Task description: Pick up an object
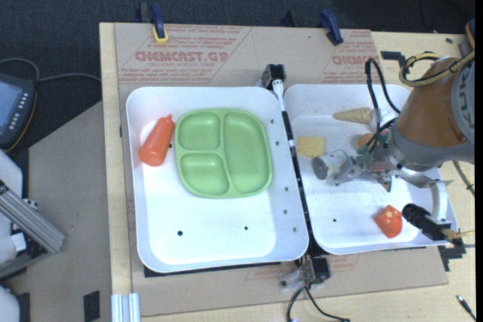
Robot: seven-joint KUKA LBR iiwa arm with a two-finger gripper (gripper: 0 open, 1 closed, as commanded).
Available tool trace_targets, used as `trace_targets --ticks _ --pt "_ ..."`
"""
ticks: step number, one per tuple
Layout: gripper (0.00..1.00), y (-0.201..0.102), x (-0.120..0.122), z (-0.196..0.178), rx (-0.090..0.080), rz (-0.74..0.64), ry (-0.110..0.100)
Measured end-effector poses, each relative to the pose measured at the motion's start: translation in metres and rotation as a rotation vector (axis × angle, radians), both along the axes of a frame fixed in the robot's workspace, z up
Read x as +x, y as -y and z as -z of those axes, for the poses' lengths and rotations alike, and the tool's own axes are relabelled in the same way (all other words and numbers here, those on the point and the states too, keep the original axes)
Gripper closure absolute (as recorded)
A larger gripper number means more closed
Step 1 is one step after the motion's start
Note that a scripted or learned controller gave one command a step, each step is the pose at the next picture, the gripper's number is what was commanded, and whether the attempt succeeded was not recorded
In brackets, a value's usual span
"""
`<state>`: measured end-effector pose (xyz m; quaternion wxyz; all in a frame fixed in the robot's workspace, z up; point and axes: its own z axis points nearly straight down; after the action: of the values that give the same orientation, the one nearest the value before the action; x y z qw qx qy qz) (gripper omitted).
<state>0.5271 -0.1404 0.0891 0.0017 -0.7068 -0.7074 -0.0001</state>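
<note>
My gripper (346,171) is low in the right bin (339,237), near its middle, pointing left. A small grey cylinder (321,164) lies right at its tip; whether it is gripped is unclear. A yellow block (311,145) sits just above the cylinder. A tan cone (356,115) lies toward the back of the bin. A small orange piece (365,139) peeks out beside the wrist. A red fruit-like object (389,221) rests near the front right corner.
The left bin (219,237) holds a green divided plate (224,151) and an orange bottle-shaped object (156,140) to its left. The bins' shared rim (293,162) runs just left of the cylinder. The arm (434,117) covers the right bin's right side.
</note>
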Motion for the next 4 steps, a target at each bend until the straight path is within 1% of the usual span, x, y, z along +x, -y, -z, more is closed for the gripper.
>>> trace_targets --ticks 1,3,4 --pt "1.0 0.003 0.002 -0.014 -0.007 0.003 0.009" --pt "1.0 -0.009 0.002 -0.104 -0.004 -0.001 0.009" --pt "1.0 -0.009 0.004 -0.138 -0.004 0.0 0.009"
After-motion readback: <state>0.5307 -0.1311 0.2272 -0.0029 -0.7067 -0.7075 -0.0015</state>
